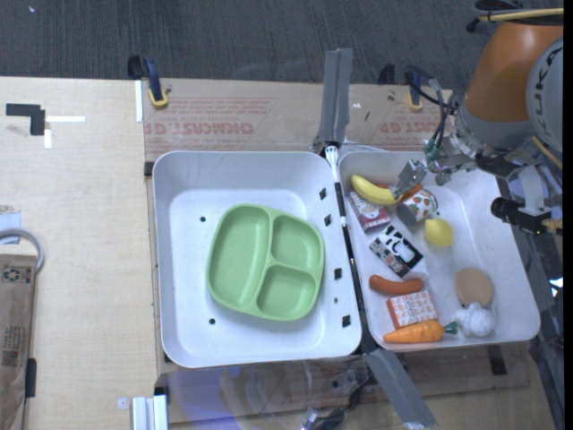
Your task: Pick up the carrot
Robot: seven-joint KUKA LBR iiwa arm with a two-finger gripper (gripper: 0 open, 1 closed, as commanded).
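Note:
The carrot (414, 332) lies along the front edge of the right bin (510, 249), orange with a small green top pointing right. It rests just below a red-and-white box (411, 309). My gripper (413, 181) hangs over the bin's back part, beside the banana (372, 190) and just above a small red-and-white carton (418, 206). It is far from the carrot, with most of the bin's length between them. Nothing from the bin is visibly held.
The right bin also holds a lemon (438, 232), a black-and-white packet (396, 249), a sausage (395, 285), a tan egg shape (474, 287) and a white lump (475, 320). A green divided plate (266, 262) sits in the left bin (179, 240).

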